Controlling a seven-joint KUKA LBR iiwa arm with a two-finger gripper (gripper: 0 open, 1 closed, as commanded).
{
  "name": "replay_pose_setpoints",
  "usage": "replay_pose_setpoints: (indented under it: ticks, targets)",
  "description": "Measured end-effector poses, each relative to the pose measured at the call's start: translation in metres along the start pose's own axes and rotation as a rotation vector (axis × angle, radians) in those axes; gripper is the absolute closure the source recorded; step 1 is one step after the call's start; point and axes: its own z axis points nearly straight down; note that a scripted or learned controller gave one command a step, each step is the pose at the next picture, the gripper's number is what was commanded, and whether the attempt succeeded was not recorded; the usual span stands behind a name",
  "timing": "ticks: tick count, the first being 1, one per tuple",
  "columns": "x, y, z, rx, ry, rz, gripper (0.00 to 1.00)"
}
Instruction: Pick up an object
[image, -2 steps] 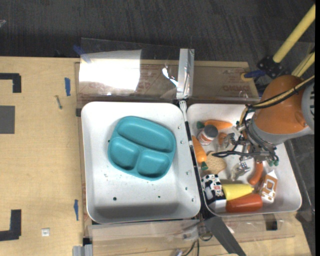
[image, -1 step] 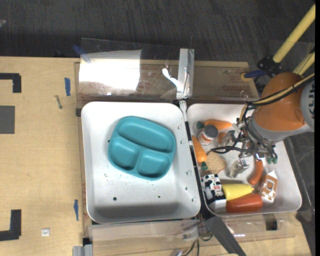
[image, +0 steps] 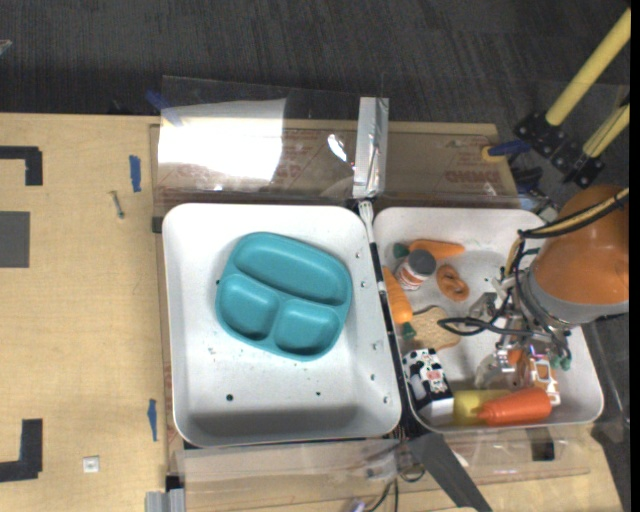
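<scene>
The two-finger gripper (image: 512, 362), whose opening I cannot tell, hangs over the crowded right white bin (image: 590, 405), so it may slip between the orange carrot-shaped toy (image: 515, 405) and its neighbours.

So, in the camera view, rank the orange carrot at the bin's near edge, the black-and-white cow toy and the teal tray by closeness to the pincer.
From the pincer:
1. Orange carrot, just below it, right bin.
2. Cow toy, to its left, same bin.
3. Teal tray, left bin.

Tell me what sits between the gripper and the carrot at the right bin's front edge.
Nothing visible does. The gripper hangs just above the carrot, which lies along the right bin's front wall with a yellow piece at its left end.
</scene>
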Motion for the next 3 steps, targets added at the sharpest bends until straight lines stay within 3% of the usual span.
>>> replay_pose_setpoints:
  ticks: [1, 2, 3]
  targets:
    - [-0.106, -0.025, -0.046, 0.001, 0.0, 0.341, 0.0]
    - [0.031, -0.076, 0.001, 0.0, 0.003, 0.283, 0.0]
    - [0.026, -0.076, -0.012, 0.003, -0.012, 0.282, 1.0]
